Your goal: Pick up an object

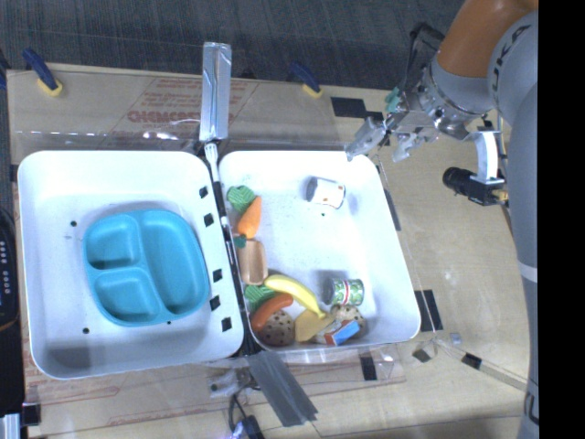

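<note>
Up at the right bin's (pixel 393 245) far corner, the gripper (pixel 377 141) hangs spread and bare, small can (pixel 324 191) lying nearby below-left.

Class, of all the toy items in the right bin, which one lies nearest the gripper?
The small white and grey cup, alone near the bin's far wall, closest to the gripper; the other toys crowd the left and near edges.
</note>
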### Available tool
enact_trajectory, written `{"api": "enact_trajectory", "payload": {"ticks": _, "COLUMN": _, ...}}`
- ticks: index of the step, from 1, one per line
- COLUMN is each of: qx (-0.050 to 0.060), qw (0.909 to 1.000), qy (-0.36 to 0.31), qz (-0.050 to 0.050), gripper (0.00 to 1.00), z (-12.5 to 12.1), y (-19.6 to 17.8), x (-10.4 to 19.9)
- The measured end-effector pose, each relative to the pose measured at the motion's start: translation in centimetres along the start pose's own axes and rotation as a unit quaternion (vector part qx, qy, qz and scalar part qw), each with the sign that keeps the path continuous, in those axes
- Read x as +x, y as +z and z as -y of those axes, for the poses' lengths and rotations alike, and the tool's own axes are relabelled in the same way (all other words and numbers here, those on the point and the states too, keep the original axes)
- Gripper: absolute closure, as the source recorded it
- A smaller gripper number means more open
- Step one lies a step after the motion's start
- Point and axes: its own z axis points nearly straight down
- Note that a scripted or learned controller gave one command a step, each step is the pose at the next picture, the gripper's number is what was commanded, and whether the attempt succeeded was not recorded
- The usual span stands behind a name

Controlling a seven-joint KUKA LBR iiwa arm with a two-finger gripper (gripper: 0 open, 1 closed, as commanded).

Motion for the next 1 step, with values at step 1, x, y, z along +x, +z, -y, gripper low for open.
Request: {"api": "enact_trajectory", "payload": {"ticks": 1, "qx": 0.004, "qw": 0.9995, "qy": -0.032, "qz": -0.001, "gripper": 0.0, "z": 6.56, "y": 13.92, "x": 3.17}}
